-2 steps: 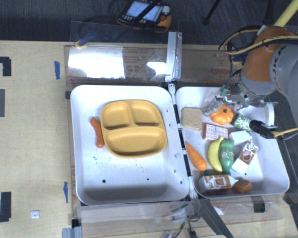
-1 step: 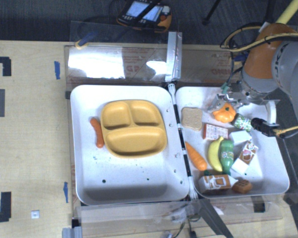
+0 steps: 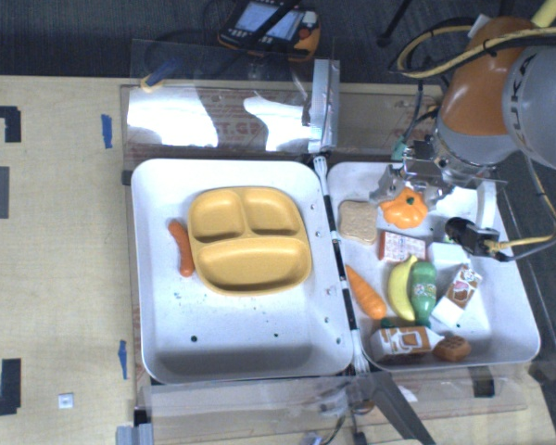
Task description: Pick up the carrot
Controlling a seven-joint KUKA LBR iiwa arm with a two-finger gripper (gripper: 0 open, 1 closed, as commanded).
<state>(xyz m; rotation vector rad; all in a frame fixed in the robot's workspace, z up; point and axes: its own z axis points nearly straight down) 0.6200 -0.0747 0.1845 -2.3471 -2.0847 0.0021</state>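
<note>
The carrot [image 3: 365,291] is orange and tapered. It lies flat along the left wall of the right bin [image 3: 519,327], its thin end pointing up-left toward a slice of bread [image 3: 357,221]. My gripper [image 3: 413,185] hangs over the back of the right bin, up and to the right of the carrot and well apart from it. Directly under the gripper sits a round orange toy fruit [image 3: 405,211]; whether the gripper touches it is unclear.
A banana [image 3: 400,288], a green bottle [image 3: 423,291], a small red-and-white box [image 3: 403,246], a milk carton [image 3: 461,292] and a brown bottle [image 3: 408,341] crowd the carrot's right side. The left bin [image 3: 157,332] holds a yellow divided plate [image 3: 248,239] and a sausage [image 3: 182,248].
</note>
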